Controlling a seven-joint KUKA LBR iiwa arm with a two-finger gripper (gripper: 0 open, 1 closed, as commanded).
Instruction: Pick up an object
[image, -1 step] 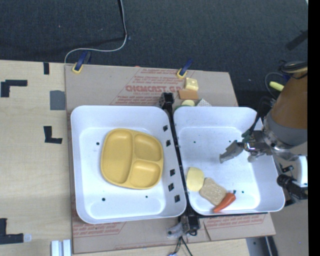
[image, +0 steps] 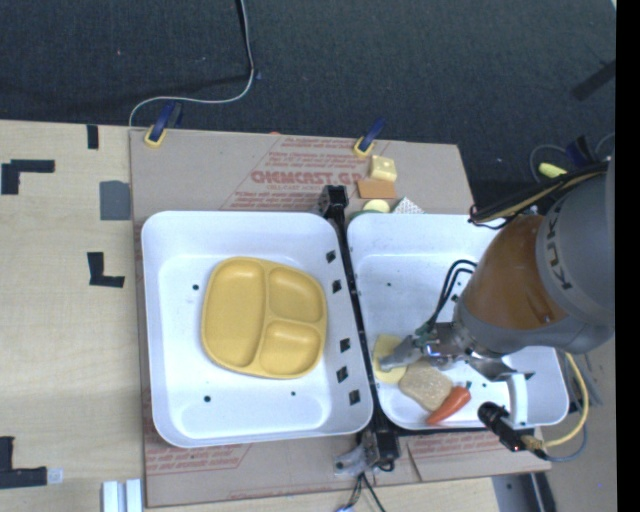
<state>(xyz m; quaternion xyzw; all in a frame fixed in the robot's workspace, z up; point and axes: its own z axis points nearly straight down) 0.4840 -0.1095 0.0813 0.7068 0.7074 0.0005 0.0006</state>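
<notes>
In the right bin (image: 520, 395), near its front edge, a tan slice of bread (image: 425, 385) lies beside an orange carrot (image: 452, 402). Just behind them the tool (image: 405, 352) hangs low; its grip cannot be told. The left bin (image: 170, 330) holds a yellow divided plate (image: 264, 317)

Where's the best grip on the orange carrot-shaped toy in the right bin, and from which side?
Probably across the middle of the orange carrot-shaped toy, coming straight down. It lies flat and slanted near the front wall of the right white bin, so the fingers should close across its narrow width. One flank lies against the tan bread-slice toy, leaving little room there; the tool may need to nudge it apart first.
</notes>
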